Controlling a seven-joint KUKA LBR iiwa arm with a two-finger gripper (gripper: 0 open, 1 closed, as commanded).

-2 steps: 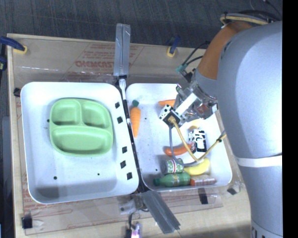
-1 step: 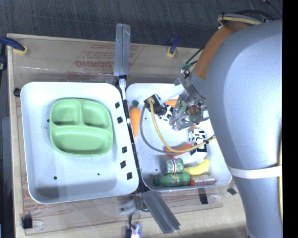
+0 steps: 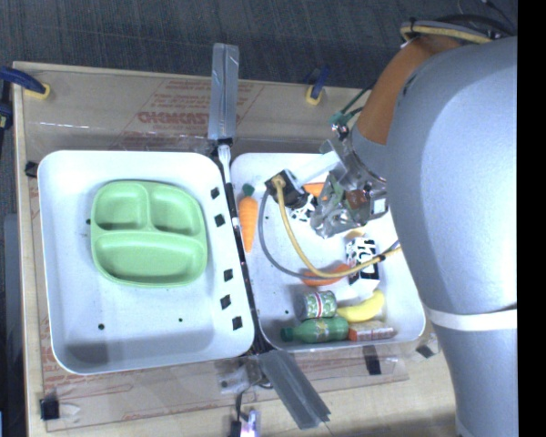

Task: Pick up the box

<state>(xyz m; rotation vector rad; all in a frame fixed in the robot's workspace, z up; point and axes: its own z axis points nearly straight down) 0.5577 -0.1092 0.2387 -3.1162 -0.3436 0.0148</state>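
Note:
My gripper (image 3: 332, 215) hangs low over the upper middle of the right bin (image 3: 273, 330), under the arm's orange band. A white box with black patches (image 3: 362, 251) lies just below and right of it, partly behind a yellow cable. Touching the gripper's left side is a second black-and-white patched piece (image 3: 300, 209); I cannot tell whether it belongs to the same box or is held.
The right bin also holds an orange carrot (image 3: 247, 221) at its left wall, a can (image 3: 319, 303), a green bottle (image 3: 317, 331), a banana (image 3: 362, 309) and a thin red packet (image 3: 375, 333). A green divided plate (image 3: 149, 232) lies in the left bin (image 3: 73, 335).

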